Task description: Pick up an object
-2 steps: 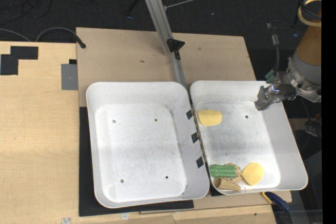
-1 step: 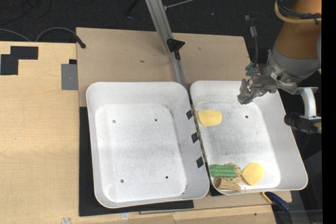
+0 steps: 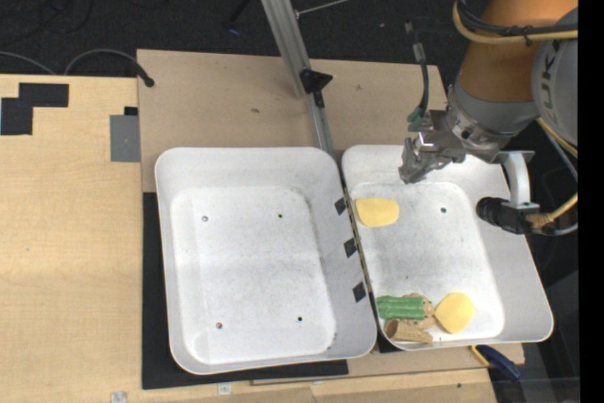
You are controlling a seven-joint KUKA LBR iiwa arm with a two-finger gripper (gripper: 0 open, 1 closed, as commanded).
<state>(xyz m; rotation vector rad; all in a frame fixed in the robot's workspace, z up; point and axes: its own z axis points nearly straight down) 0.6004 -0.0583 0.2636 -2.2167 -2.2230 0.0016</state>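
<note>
The right bin [image 3: 514, 293] holds a pale yellow rounded piece [image 3: 377, 211] near its left wall. At the bin's front lie a green ridged object [image 3: 402, 307], a round yellow object [image 3: 455, 311] and a small tan piece [image 3: 409, 330], close together. My gripper [image 3: 413, 167] hangs over the back of the right bin, above and to the right of the pale yellow piece. Nothing shows between its fingers.
The left bin [image 3: 189, 179] sits beside the right one, joined by black clips [image 3: 349, 246]. A slanted metal rail [image 3: 283, 33] stands behind the bins. The arm's orange band [image 3: 517, 14] and a black cable fitting [image 3: 500, 212] hang over the right bin's right side.
</note>
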